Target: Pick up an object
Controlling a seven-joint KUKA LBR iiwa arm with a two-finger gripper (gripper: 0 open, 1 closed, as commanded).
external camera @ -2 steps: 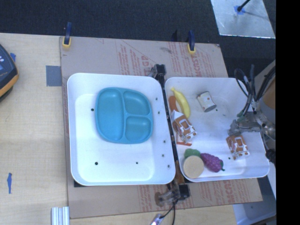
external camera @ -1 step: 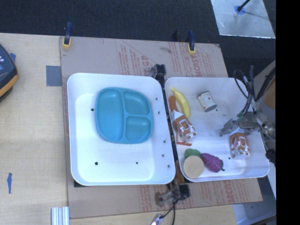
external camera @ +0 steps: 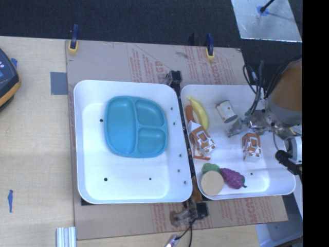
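Camera view, right bin: small orange-and-white carton lies toward the right side, directly under the jaws, which hang just above its far end; cannot tell whether the jaws are spread or pressed together, metal parts blur together there, and nothing visibly sits between them. Grey arm with orange band comes in from the right edge over the bin's right wall. Second orange-and-white carton sits left of the first, well apart, close to the bin's left wall. Yellow banana lies at the far left of the bin, with an orange carrot-like piece just beside it on the left. Small white cup-like item tilted near the far middle. Near edge: round tan disc, green item touching its far side, purple grape bunch just right of the disc. Left bin holds a blue divided plate, three compartments, lying flat toward the far side. Both bins rest on brown cardboard on the wooden table. Yellow-and-black device at the far left edge of the table.
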